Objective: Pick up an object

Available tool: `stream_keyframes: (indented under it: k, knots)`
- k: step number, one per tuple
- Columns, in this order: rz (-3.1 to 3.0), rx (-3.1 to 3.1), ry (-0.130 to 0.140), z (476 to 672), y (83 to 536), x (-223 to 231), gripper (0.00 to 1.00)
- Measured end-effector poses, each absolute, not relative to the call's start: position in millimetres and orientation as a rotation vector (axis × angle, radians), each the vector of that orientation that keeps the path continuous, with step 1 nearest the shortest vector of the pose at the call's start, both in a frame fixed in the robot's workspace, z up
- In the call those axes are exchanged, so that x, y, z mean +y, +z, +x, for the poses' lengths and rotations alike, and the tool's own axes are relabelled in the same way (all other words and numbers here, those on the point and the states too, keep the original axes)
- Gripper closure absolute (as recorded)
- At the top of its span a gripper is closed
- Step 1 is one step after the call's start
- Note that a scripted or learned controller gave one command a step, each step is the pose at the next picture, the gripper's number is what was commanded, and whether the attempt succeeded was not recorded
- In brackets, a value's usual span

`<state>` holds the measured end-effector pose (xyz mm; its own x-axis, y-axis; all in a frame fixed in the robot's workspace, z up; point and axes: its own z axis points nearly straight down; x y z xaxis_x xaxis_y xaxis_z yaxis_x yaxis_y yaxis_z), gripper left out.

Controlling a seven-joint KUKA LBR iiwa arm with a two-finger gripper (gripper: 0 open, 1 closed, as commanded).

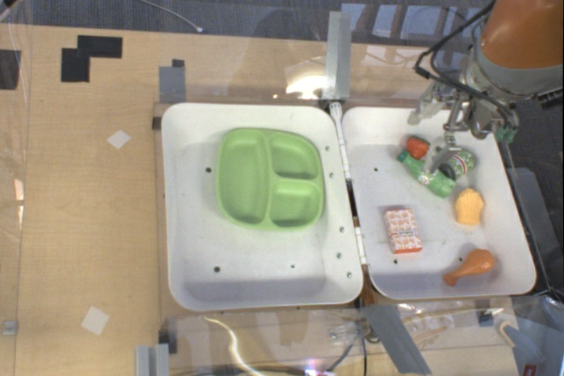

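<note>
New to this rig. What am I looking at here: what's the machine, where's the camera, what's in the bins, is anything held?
One camera looks down at a slant on a wooden bench with two shallow white bins. The machine is a robot arm entering from the picture's right, its orange band at the top corner. Its two-finger claw hangs over the right-hand white bin; whether its fingers are open or shut is not clear, and nothing can be seen held.

The left-hand white bin holds a light green divided plastic plate. The right-hand one holds a green bottle with a red cap, a yellow rounded toy, a small pink-and-white patterned box and an orange drumstick-shaped toy.
</note>
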<state>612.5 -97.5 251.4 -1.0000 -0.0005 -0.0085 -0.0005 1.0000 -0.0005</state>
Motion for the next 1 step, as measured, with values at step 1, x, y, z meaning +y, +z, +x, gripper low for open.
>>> stream_keyframes:
  k: [1]
  knots:
    - [0.714,3.059,0.001,630.4,129.8,-80.6,0.00]
